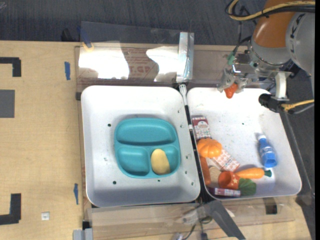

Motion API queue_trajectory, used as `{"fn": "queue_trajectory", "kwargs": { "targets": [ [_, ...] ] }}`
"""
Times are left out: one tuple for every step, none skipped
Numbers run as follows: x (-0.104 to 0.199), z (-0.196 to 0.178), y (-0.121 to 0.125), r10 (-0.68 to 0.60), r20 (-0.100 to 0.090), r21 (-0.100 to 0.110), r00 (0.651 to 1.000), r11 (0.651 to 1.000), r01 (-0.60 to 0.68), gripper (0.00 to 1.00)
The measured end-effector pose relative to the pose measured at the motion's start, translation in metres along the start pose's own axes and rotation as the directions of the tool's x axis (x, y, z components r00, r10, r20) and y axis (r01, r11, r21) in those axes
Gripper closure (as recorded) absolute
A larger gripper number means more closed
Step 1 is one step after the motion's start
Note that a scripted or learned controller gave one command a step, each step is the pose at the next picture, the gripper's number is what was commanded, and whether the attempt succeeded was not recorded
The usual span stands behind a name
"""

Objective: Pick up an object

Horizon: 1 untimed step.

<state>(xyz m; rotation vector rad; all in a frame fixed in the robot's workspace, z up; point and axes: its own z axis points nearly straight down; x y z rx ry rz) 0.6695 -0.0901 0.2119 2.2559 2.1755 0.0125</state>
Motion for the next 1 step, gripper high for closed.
{"fn": "queue_trajectory", "kwargs": {
  "targets": [
    [0.0171, -0.0122, -0.0415, 0.002, 0.000, 0.010, 1.000, 1.000, -0.002, 1.00]
  ]
}}
